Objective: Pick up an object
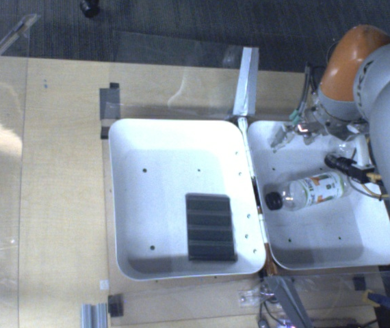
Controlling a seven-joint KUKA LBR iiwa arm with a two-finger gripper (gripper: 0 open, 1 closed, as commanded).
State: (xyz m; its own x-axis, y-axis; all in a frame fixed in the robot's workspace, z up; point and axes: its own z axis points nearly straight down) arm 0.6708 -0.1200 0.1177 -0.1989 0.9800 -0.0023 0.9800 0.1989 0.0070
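Bench [58, 203] bearing two white bins side by side; my arm [380, 80] reaches in from the right, over the far rim of the right bin [332, 244]. Left bin [154, 176] holds a dark ribbed block [210, 227] lying flat near its front edge. The bottle [311, 190], clear with a black cap, lies on its side mid-floor in the right bin, cap toward the divider, likely the nearer target. My gripper [297, 125] hangs above that bin's far corner, apart from the bottle; whether my jaws stand wide or narrow I cannot tell
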